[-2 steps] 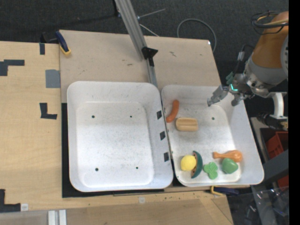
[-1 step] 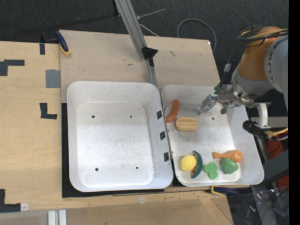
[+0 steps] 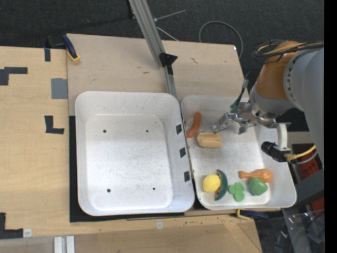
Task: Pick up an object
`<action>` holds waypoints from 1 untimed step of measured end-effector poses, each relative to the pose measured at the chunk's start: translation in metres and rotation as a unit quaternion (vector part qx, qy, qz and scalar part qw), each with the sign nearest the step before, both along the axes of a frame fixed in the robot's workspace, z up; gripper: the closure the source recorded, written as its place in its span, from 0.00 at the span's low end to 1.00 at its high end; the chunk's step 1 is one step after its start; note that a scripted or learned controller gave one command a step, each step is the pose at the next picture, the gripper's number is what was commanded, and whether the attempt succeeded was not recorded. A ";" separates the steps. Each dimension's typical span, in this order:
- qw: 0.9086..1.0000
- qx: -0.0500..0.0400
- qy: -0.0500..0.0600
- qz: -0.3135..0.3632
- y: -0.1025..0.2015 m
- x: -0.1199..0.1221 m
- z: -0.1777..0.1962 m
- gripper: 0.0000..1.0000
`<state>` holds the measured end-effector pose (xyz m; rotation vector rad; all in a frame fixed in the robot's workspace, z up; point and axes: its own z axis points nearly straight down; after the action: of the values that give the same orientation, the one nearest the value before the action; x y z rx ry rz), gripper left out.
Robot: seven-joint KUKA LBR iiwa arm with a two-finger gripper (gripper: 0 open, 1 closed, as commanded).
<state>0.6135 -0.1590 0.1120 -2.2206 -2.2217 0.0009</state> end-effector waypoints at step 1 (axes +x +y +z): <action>1.000 0.000 0.002 0.001 0.001 -0.001 -0.025 0.00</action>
<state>0.6129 -0.1584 0.0870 -2.2178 -2.2218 0.0053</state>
